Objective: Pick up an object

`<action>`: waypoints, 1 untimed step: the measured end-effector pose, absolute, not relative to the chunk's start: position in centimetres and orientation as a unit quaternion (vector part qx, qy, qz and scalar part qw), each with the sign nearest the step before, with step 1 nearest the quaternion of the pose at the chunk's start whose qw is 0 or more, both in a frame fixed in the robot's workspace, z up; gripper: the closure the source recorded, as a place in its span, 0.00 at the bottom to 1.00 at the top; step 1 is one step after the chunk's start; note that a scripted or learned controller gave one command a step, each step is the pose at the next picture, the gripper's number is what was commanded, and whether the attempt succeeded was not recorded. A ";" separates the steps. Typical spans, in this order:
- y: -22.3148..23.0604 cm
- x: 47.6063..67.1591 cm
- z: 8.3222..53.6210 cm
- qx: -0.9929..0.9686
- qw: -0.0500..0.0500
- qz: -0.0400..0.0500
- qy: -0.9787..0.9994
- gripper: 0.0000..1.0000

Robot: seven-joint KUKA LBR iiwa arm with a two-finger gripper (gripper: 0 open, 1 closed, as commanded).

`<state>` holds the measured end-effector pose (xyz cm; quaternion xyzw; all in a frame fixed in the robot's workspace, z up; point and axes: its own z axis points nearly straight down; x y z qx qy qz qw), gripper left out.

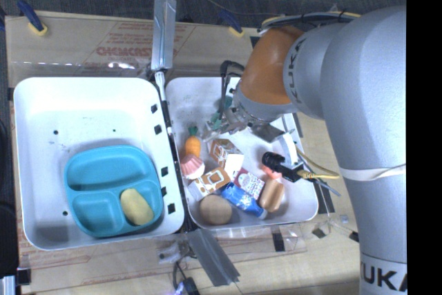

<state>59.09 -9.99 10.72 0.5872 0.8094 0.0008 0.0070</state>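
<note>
My gripper (219, 122) reaches down into the right bin (181, 94) near its back middle, under the orange wrist band. A small green object (194, 128) lies just left of it on the bin floor. In front of the gripper sit an orange ball-like item (193, 146), a pink-and-white cupcake toy (192, 166), and a small brown-and-white carton (222, 149). Nearer the front lie a second carton (210, 181), a brown potato (216, 210), a blue packet (243, 200) and a tan bread roll (272, 194).
The left bin (41, 107) bears a blue divided tray (103, 176) with a yellow potato-shaped item (137, 206) in its front right compartment. A metal bar (163, 31) stands along the divide between the bins. The arm's bulk covers the right bin's right side.
</note>
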 end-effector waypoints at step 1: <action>-10.1 59.1 10.7 0.588 0.008 0.000 0.809 0.00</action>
